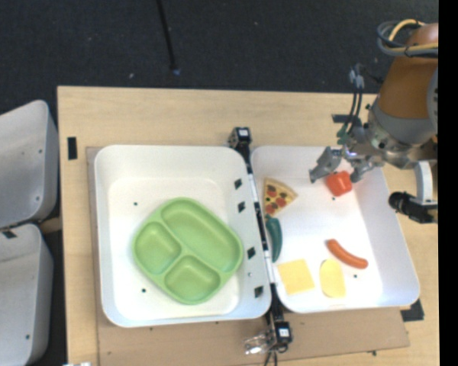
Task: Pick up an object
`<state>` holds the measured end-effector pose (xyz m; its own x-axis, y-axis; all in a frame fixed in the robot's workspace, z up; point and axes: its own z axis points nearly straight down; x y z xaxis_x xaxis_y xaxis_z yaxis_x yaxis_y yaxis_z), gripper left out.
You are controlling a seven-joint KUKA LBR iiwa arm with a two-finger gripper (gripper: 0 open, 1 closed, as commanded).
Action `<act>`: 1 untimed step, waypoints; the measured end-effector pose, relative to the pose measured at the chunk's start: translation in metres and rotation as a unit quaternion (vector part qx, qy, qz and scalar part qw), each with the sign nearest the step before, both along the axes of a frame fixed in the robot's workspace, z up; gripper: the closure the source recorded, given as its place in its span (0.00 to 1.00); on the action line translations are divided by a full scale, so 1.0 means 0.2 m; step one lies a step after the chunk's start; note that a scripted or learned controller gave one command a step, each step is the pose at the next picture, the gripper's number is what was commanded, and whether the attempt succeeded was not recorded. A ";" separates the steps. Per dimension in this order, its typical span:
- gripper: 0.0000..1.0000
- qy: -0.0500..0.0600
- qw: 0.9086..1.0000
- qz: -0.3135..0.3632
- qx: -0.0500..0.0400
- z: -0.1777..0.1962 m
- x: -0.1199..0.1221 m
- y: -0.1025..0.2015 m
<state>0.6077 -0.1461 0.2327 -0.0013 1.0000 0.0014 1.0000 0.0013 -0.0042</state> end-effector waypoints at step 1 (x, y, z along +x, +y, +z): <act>0.00 0.003 1.000 0.000 -0.001 -0.32 0.04 0.00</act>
<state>0.6149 -0.1456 0.1692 -0.0010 1.0000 -0.0001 1.0000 0.0010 -0.0099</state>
